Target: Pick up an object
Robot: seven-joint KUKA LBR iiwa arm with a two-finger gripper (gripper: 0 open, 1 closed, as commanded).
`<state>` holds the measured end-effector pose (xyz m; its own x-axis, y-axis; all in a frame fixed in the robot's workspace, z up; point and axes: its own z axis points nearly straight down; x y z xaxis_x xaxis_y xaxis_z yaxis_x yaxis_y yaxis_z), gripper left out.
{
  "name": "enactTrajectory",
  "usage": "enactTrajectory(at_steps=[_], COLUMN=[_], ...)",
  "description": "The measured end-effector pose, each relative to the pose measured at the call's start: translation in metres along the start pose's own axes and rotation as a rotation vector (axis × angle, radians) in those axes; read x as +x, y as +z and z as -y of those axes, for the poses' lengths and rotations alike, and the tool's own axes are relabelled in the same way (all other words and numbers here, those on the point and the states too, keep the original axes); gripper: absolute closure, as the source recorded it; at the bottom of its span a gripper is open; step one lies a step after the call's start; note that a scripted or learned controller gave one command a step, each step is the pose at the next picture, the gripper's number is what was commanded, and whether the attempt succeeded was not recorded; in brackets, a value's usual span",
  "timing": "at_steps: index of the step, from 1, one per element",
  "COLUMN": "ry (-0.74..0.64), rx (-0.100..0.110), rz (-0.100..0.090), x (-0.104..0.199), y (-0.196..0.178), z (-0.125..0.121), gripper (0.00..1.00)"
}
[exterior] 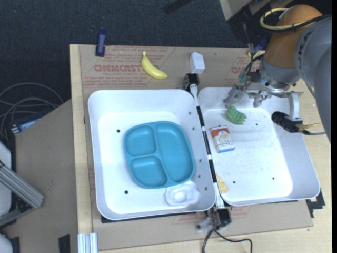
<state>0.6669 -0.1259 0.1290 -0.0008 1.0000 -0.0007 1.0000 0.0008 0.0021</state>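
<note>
**Hovering at the far edge, green piece just below me**

Nearest the camera sits a small clear plastic cup (180,195), at the near edge of the left white bin (100,120) and just touching the near corner of the blue three-compartment plastic tray (158,154). I use that tray as my landmark. Far beyond it, outside the bin on the cardboard, lies a yellow plastic banana (152,68). To the tray's right, across the divider and in the right white bin (295,167), rests a small red-and-white carton (223,139), its long axis running roughly toward the camera. Farther right and a little farther back is the crumpled green leafy toy (236,115), the thing I judge easiest to take.

My gripper (245,95) hangs farther right and back from the tray again, over the far wall of the right bin. My fingers look spread apart with nothing between them, though they are small here and I am not certain of the gap. The green toy lies just toward the camera and slightly left of my fingertips, near but apart. It has no clear long axis, so I judge that approach angle matters little; the move is a short drop forward.
</note>
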Motion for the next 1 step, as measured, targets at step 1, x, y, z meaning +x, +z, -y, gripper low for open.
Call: enactTrajectory(at_steps=[1], ry=[0.0], rx=[0.005], rz=[-0.002], x=[0.0193], y=[0.0452], z=[0.019], gripper=[0.0])
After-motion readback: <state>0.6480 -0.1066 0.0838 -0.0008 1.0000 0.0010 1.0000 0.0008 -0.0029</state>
